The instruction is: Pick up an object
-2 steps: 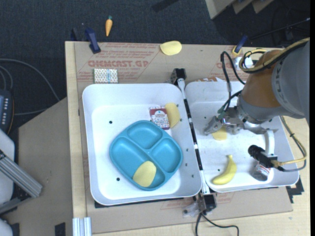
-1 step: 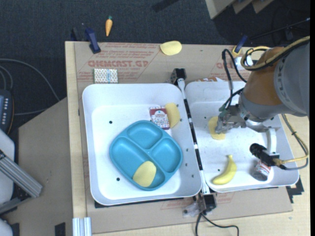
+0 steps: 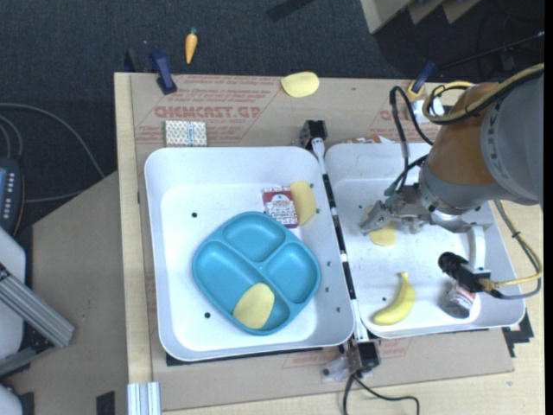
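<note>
Where it hangs, the claw touches a yellow piece.

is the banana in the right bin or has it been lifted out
In. The banana lies flat on the floor of the right bin, near its front edge, apart from the end effector, which is farther back over a small yellow piece.

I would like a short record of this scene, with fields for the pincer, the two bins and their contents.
pincer: low in the right bin, over a small yellow piece
right bin: also holds a banana and a small can
left bin: holds a blue divided plate, a red-and-white packet and a pale yellow item
on the plate: a yellow piece in the front compartment
</note>
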`<state>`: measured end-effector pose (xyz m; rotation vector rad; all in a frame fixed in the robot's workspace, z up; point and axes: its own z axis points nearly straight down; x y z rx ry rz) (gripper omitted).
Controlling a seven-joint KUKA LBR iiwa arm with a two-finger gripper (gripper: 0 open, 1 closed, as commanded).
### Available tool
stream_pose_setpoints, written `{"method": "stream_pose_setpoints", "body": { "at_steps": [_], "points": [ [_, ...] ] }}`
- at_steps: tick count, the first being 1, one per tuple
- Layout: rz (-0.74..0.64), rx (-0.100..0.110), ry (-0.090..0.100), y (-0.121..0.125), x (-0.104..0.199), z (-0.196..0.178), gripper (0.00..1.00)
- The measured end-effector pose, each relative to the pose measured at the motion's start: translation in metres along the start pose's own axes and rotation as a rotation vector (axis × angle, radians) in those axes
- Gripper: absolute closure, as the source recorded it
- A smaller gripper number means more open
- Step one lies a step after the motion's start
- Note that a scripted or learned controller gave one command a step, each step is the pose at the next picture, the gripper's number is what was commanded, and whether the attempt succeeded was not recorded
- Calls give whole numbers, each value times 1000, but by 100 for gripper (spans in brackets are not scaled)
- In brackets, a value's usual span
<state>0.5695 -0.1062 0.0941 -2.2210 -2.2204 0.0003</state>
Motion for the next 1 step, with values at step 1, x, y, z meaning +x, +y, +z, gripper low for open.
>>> {"method": "stream_pose_setpoints", "body": {
  "at_steps": [1],
  "points": [
    [0,-2,0,0,0,-10,100]
  ]
}}
